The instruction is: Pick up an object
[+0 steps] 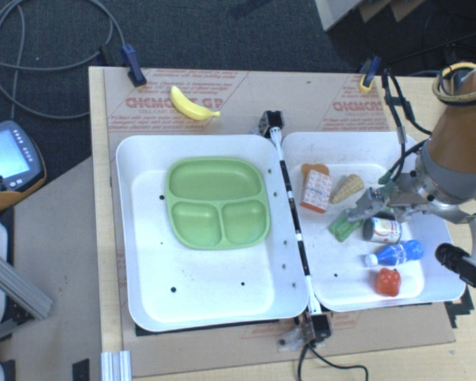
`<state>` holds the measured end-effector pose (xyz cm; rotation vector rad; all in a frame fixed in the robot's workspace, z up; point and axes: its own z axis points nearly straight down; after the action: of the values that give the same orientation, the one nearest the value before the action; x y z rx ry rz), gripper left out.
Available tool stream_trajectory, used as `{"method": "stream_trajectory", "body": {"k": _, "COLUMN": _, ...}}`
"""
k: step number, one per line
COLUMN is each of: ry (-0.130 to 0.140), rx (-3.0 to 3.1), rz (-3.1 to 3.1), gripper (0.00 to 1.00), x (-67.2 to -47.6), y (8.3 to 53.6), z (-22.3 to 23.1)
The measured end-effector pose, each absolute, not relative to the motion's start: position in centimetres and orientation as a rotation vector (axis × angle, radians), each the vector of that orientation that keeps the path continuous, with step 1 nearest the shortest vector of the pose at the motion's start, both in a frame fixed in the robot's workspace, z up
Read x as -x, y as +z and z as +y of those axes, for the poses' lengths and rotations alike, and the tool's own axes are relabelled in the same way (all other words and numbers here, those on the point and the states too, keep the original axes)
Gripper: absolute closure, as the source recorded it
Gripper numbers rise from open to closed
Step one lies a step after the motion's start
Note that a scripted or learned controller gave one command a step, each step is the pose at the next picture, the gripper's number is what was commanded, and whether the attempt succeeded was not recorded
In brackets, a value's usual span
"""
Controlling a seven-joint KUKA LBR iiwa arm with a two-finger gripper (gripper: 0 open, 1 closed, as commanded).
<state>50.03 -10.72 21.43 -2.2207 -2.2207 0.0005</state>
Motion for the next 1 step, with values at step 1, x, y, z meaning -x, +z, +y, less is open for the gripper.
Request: {"method": "stream_trajectory", "body": {"k": 1, "ry": 0.002, "rx": 2.222, "rz": -2.219, "gripper": 0.0, "x": -53.39, "y": 8.42, "z": -17.38}}
